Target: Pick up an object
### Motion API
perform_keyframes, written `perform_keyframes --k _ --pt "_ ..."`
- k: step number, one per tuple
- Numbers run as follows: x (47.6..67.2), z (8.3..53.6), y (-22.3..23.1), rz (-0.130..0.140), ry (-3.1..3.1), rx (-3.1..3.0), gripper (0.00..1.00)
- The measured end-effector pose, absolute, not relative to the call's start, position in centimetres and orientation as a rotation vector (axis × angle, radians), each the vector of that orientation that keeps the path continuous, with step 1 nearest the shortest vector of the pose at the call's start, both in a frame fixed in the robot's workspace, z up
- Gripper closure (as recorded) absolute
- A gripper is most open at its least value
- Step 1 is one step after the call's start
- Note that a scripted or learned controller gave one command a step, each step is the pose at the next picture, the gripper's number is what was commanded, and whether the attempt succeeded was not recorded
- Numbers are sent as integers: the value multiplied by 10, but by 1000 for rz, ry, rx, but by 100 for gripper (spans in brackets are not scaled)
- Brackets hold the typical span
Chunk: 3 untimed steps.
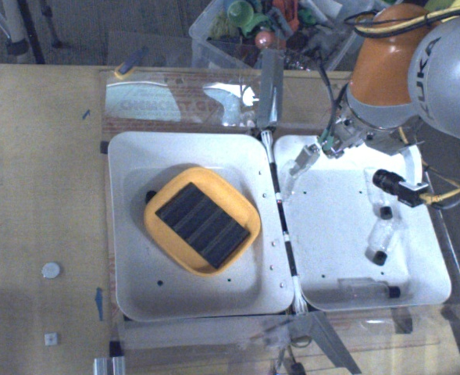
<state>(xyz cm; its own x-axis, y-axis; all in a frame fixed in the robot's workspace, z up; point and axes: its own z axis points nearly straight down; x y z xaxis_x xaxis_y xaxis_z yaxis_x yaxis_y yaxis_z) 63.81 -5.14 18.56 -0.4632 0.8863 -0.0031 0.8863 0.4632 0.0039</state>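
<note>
A yellow, rounded-square object with a black ribbed panel on top (202, 221) lies tilted in the left bin (128, 287). In the right bin (331, 264), a small clear bottle with a black cap (381, 241) lies at mid-right. A clear tube with a black end (368, 290) rests along the front wall. My gripper (314, 153) hangs over the right bin's back left corner, below the orange band (386, 49). A pale, translucent piece (301, 162) sticks out at its tip, near the divider between the bins.
A black cylinder on a yellow cable (395, 185) juts over the right bin's far right side. Behind the bins stand a clear lid (183, 100) and a plastic tub of colourful toys (276, 10). A small white disc (51, 270) lies on the bench at left.
</note>
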Motion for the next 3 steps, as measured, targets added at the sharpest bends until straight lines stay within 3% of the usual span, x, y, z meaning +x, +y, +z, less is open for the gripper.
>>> perform_keyframes --k 1,2,3 --pt "583 185 -12 1 2716 1579 0" --pt "584 196 -14 5 2709 1582 100" --pt "584 196 -14 5 2709 1582 0"
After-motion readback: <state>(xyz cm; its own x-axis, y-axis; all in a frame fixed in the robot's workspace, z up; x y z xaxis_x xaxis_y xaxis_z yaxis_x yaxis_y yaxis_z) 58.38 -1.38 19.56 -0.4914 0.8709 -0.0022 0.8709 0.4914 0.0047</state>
